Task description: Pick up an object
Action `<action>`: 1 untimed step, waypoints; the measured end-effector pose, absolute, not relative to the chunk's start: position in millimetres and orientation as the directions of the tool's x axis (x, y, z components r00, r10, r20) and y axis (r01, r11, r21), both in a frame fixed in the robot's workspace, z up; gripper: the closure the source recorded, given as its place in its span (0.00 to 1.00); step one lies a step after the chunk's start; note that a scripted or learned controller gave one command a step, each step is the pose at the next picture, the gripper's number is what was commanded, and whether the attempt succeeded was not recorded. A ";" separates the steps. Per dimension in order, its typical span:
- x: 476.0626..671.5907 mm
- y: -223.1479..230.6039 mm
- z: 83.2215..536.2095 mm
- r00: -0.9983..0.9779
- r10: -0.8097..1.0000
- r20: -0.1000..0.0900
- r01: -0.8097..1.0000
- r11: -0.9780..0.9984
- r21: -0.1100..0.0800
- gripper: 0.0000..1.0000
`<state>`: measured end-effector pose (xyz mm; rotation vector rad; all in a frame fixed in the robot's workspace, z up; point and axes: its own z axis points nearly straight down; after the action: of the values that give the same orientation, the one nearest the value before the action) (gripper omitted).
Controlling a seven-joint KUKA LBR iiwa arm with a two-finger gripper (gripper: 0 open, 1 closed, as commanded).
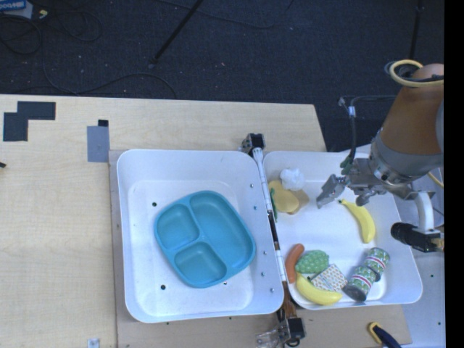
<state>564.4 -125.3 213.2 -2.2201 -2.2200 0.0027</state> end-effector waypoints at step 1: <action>574.9 -200.9 263.0 0.001 1.000 0.000 1.000 -0.001 -0.002 0.00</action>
<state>574.9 -200.9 263.0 -2.2217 -2.2192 0.0031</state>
